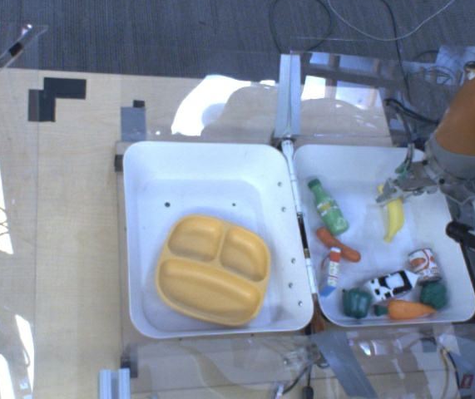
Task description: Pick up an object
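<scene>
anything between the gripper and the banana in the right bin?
Nothing visible. The gripper sits right at the top end of the banana, near the back of the right bin. The green bottle and the hot dog lie off to the banana's left, clear of the approach.

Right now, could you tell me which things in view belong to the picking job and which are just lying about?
Belong to the job:
- hand, above the banana's top end
- banana
- green bottle
- toy cow
- carrot
- right bin, holding these

Just lying about:
- yellow divided plate
- left bin
- cables
</scene>
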Controlling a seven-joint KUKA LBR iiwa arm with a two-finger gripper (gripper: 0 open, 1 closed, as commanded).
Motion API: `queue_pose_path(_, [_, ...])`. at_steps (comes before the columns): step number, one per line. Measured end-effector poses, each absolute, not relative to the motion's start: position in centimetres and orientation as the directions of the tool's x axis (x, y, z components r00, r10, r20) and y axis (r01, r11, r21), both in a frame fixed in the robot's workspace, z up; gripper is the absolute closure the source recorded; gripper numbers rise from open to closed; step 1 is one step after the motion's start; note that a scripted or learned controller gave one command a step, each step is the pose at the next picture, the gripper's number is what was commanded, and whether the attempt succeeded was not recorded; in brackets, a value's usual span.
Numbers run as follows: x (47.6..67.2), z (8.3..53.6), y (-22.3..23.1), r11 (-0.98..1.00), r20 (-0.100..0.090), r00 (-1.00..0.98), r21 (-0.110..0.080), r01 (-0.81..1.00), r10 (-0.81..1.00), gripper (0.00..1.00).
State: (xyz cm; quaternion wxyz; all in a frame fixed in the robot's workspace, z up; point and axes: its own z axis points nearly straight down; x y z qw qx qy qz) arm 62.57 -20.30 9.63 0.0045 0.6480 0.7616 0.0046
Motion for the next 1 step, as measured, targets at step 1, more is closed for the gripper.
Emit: queue_pose_path(1, [65.85,19.90,-16.03,0.197,-0.002,-0.197,0.007,0.980,0.980,1.00])
